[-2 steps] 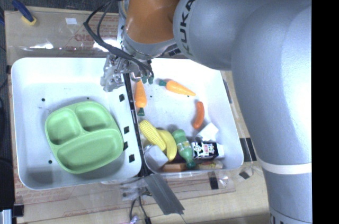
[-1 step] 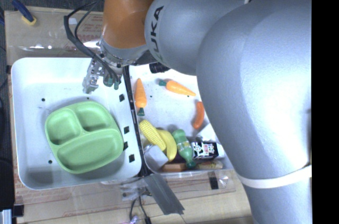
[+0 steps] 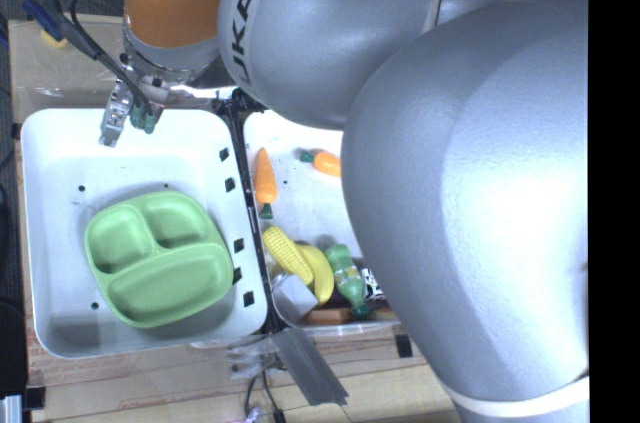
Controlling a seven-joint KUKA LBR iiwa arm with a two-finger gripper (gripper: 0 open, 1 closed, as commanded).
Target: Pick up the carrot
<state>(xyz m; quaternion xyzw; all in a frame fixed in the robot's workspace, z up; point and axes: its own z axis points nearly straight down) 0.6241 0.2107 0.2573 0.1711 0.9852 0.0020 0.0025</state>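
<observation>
An orange carrot with a green stem end lies in the right bin, close to the wall between the two bins. A second, smaller orange piece with a green tip lies a little behind it, partly under the arm. My gripper hangs over the back left corner of the left bin, well to the left of the carrot. Its two fingers stand apart and nothing is between them.
A green divided plate lies in the left bin. In the right bin's front sit a corn cob, a yellow banana and a green bottle. The large grey arm hides most of the right bin.
</observation>
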